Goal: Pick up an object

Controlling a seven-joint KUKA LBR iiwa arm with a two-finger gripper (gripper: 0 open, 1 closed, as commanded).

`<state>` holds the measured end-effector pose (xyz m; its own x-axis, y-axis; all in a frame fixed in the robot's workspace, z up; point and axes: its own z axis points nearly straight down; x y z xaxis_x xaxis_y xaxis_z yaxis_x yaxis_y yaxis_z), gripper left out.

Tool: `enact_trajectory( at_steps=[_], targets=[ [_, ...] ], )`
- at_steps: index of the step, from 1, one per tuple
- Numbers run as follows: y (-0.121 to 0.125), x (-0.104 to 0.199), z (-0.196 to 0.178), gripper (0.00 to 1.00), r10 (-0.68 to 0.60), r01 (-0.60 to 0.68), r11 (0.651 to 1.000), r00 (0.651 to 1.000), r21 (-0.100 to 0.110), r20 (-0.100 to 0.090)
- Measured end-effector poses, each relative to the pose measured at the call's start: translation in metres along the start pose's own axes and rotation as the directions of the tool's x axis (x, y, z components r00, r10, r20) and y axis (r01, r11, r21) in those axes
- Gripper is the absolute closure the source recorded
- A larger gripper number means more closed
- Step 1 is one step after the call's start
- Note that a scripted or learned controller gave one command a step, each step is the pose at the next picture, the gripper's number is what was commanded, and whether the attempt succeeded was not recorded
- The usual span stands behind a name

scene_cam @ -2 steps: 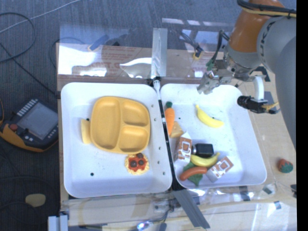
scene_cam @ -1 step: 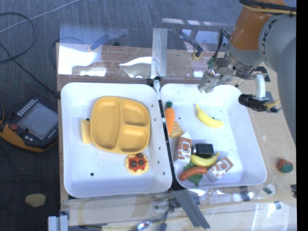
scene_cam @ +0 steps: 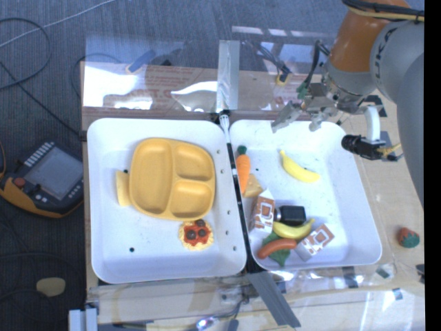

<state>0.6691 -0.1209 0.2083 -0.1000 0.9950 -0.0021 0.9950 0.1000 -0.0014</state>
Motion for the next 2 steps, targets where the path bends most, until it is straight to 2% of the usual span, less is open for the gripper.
enact_trajectory(
  at_steps=[1, 2],
  targets=[
    [-0.003, -0.046, 0.121, 0.0, 0.038, -0.038, 0.999, 0.999, -0.008, 0.003],
    [-0.002, -0.047, 0.108, 1.0, 0.037, -0.037, 0.999, 0.999, -0.011, 0.005]
  ],
)
